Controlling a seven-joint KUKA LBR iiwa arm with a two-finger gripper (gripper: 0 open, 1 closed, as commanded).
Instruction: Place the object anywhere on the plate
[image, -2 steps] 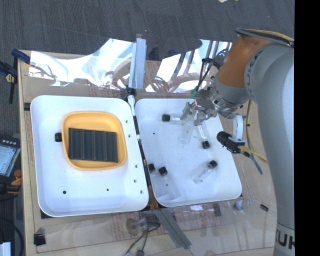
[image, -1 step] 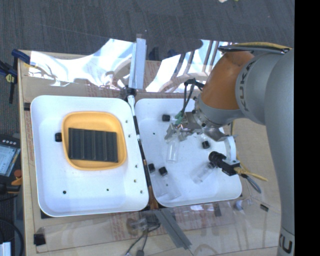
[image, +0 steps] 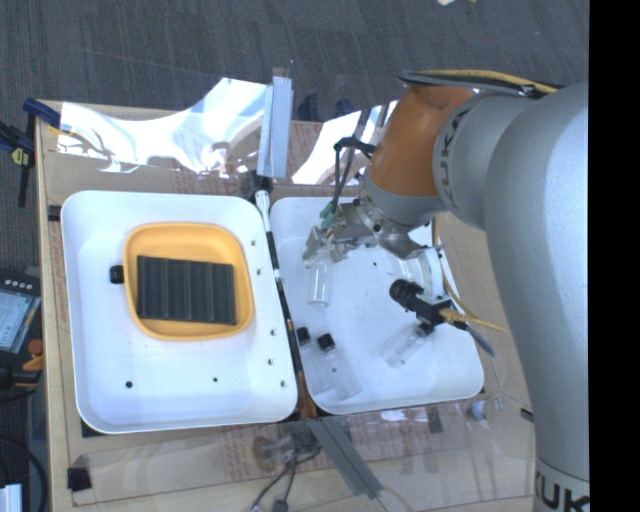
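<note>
A yellow plate (image: 187, 243) with a dark ribbed insert (image: 187, 289) lies in the left bin (image: 150, 390). My gripper (image: 326, 244) hangs over the upper left part of the right bin (image: 440, 380), close to the divider between the bins. Just below it a small clear tube (image: 320, 286) lies on the bin floor. A second clear piece (image: 404, 349) lies further right and nearer the front. Two small black bits (image: 325, 341) sit near the right bin's left wall. I cannot tell whether anything is in the gripper.
The grey arm with its orange band (image: 420, 140) covers the right bin's back right. A black fitting with a cable (image: 413, 299) juts over the bin's middle. A small black piece (image: 117, 274) sits left of the plate. Crumpled foil (image: 190, 135) lies behind the bins.
</note>
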